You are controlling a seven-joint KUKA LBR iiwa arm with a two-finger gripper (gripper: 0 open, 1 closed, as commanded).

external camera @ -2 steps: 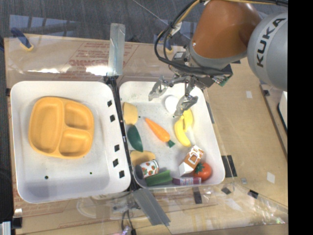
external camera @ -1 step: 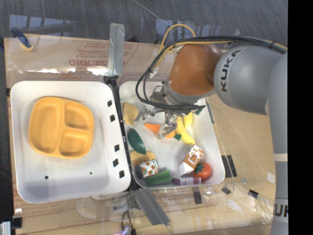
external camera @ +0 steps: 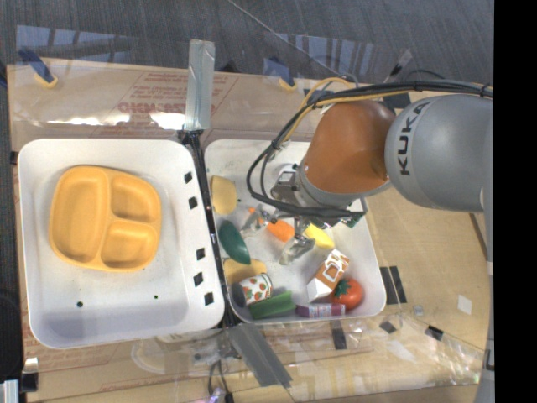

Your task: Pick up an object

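My gripper (external camera: 275, 233) hangs low over the middle of the right bin (external camera: 369, 263), under the arm's orange band. It is open, with one finger (external camera: 252, 219) to the left and the other finger (external camera: 294, 249) to the lower right. A small orange item (external camera: 281, 232) lies between them; I cannot tell whether either finger touches it. Close by lie a yellow piece (external camera: 320, 237), a dark green item (external camera: 233, 243) and a white and orange box (external camera: 330, 272). The arm hides the bin's back part.
Further items in the right bin are a pale yellow piece (external camera: 223, 196), a red-labelled can (external camera: 254, 289), a green cucumber (external camera: 270, 305), a purple pen (external camera: 320, 311) and a red tomato (external camera: 349, 293). The left bin (external camera: 33, 250) holds a yellow divided plate (external camera: 104, 217).
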